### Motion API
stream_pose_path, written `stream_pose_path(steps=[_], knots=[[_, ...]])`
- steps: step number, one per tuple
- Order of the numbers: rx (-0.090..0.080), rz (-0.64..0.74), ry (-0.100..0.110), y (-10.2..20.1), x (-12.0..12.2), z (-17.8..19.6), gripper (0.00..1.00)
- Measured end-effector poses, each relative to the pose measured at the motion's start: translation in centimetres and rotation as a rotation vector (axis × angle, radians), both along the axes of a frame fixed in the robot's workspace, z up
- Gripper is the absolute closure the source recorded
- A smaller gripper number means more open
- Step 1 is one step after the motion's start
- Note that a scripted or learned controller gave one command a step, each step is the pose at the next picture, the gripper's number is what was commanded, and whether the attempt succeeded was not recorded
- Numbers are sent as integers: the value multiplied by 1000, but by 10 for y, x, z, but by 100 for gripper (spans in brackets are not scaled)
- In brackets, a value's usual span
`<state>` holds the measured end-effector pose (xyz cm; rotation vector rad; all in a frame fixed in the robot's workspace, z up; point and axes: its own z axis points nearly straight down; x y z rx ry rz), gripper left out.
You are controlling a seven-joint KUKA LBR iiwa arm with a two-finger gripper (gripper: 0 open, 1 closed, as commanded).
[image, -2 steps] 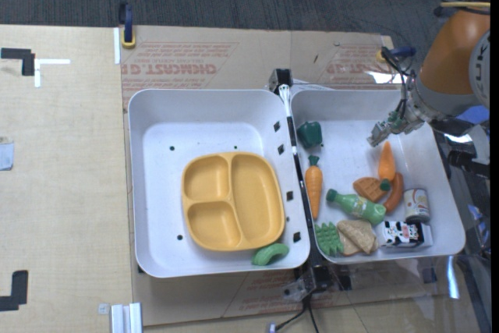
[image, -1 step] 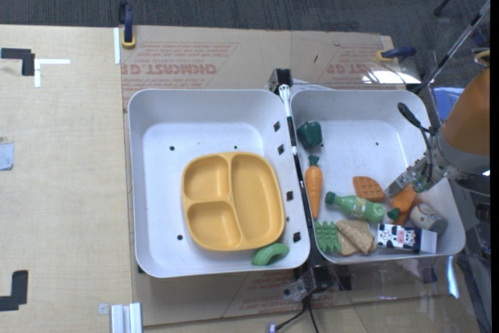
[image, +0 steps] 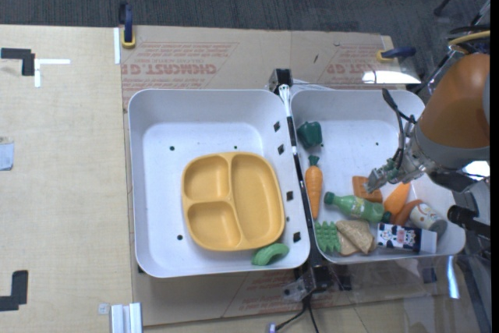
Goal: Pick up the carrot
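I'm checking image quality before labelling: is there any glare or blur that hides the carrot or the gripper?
Camera view: even lighting, the carrot sharp and unglared; a bright glare patch sits on the right bin rim; the gripper is small and slightly soft, its fingers hard to read.

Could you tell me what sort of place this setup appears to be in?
Most likely a robotics lab bench set up for picking trials: two white bins clamped on cardboard, toy food such as a carrot and a yellow divided plate, and a robot arm reaching in.
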<state>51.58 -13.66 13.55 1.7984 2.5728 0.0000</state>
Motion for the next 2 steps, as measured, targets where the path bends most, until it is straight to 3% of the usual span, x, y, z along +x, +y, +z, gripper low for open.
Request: stream_pose_path(steps=[1, 2], knots=[[1, -303, 4, 34, 34, -44, 100], [1, -303, 3, 34, 34, -44, 0]])
